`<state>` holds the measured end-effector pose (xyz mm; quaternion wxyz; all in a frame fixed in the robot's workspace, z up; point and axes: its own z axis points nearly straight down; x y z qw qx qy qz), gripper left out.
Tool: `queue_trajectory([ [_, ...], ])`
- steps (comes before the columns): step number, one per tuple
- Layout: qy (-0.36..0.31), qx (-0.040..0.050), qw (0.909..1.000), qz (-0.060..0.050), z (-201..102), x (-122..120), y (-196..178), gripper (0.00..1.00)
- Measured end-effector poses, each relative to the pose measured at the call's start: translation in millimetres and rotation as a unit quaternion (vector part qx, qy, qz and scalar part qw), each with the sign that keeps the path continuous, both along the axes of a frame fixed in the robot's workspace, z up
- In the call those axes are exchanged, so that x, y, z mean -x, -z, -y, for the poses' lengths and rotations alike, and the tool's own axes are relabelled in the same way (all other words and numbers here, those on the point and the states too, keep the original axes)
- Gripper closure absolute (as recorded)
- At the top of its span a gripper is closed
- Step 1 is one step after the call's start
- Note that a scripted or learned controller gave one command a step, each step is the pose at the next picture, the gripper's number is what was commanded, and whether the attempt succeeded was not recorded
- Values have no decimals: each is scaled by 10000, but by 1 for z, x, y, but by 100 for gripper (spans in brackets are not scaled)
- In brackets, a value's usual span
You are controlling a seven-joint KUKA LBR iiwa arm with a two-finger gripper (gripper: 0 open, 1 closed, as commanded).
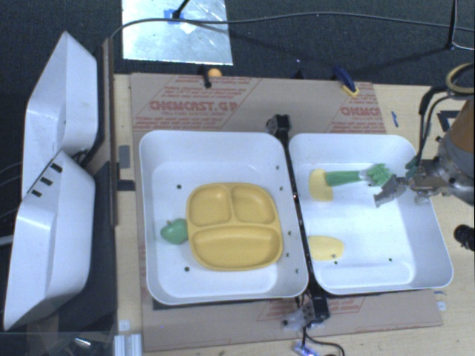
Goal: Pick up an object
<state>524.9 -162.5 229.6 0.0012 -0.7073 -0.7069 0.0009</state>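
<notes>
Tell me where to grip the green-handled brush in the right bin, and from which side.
Grip the green brush on its straight handle, mid-length, coming down from above with fingers across the shaft. It lies flat, crosswise in the right bin; the handle looks narrow and even, and the gripper is already near its bristled end.

Wooden bench (386, 106), cardboard sheet (223, 99), two white bins (223, 150) side by side

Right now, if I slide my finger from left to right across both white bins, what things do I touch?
Small green round object → yellow divided plastic plate → pale yellow flat piece → green-stemmed brush-like toy → the arm's gripper.
</notes>
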Motion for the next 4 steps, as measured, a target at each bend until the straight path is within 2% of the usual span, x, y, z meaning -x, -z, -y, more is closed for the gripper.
queue_trajectory([
  [1, -6, -1, 10000, 3, -5, 4, 44, 0],
  [2, -3, -2, 10000, -2, -2, -5, 97, 0],
  [3, -4, 5, 10000, 25, -1, -6, 84, 100],
  [4, -8, 7, 10000, 44, -6, -4, 22, 100],
])
